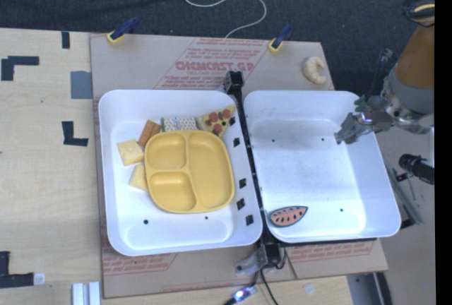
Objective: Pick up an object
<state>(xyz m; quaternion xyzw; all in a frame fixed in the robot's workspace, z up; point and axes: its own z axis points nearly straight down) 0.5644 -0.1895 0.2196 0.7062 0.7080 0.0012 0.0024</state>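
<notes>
— So, was anything picked up yet?
— No. The gripper (347, 133) hovered by the right bin's (367, 222) far right edge, jaws unreadable; the watermelon slice (288, 216) lay at its near edge.

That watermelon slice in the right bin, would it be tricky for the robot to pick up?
Probably a little. The watermelon slice lies flat on the bin floor, so the gripper would find little edge to pinch. It looks like a small toy, likely light and stiff, so a push might slide it rather than roll it. It sits near the bin's front wall, which could crowd the approach.
</notes>
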